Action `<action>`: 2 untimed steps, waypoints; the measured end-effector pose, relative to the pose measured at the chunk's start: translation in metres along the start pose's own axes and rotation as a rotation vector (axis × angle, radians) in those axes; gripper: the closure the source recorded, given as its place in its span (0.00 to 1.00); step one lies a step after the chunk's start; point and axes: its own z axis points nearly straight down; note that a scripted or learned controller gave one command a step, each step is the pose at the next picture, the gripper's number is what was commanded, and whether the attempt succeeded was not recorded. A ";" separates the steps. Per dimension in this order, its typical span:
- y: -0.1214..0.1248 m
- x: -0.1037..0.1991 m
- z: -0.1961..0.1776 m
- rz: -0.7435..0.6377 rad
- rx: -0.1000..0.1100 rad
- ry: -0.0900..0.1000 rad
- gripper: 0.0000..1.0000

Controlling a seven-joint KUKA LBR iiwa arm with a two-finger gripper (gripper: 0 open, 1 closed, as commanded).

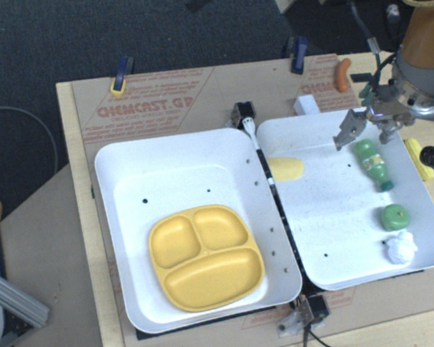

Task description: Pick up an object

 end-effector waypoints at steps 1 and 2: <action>0.001 0.000 -0.011 -0.001 -0.004 -0.001 1.00; -0.049 0.071 -0.057 -0.008 -0.002 0.003 1.00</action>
